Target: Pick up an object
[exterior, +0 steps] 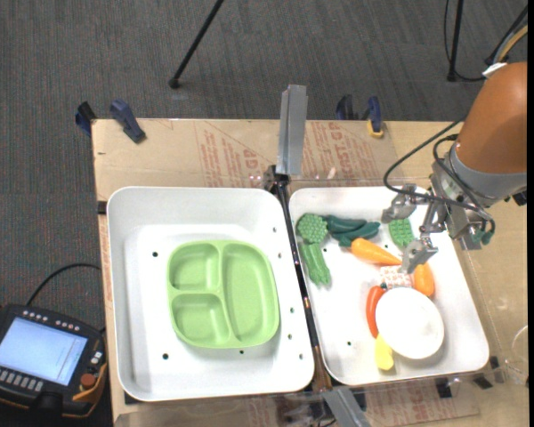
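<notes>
The right bin (467,327) holds several toy foods: a green broccoli (311,228), a dark green vegetable (349,229), an orange carrot (374,252), a small orange piece (424,280), a red chili (373,308), a yellow piece (384,355) and a white round plate (411,324). My gripper (409,233) hangs over the bin's back right part, open. Its fingers straddle a small ridged green piece (400,231) near the carrot's tip. Nothing is gripped between them.
The left bin (129,238) holds a light green divided tray (222,294). A grey upright post (292,140) stands at the back between the bins. Blue clamps (125,118) sit on the bench's far edge. A teach pendant (40,354) lies at lower left.
</notes>
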You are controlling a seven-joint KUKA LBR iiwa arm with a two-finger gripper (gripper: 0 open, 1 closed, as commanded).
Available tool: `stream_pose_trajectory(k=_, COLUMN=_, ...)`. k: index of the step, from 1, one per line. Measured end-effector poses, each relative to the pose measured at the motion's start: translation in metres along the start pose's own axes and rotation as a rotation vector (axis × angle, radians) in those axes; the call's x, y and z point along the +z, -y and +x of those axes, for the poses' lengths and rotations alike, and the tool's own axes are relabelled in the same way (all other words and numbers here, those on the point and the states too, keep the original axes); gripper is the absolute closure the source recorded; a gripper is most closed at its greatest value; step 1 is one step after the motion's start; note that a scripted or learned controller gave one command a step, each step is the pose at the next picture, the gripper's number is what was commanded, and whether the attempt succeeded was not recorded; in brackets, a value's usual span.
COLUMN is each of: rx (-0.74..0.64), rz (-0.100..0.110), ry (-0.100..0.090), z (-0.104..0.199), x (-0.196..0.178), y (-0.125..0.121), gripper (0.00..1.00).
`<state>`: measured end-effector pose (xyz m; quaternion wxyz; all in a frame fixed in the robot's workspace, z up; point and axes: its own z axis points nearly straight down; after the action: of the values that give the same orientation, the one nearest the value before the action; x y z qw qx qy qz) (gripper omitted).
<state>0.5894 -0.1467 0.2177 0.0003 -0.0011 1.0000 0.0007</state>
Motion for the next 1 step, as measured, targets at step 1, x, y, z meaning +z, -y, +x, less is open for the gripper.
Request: stream_pose_trajectory(k=1, rx=0.112, rz=0.0, ry=-0.003, z=0.0271, x=0.1319, y=-0.016, gripper=0.0)
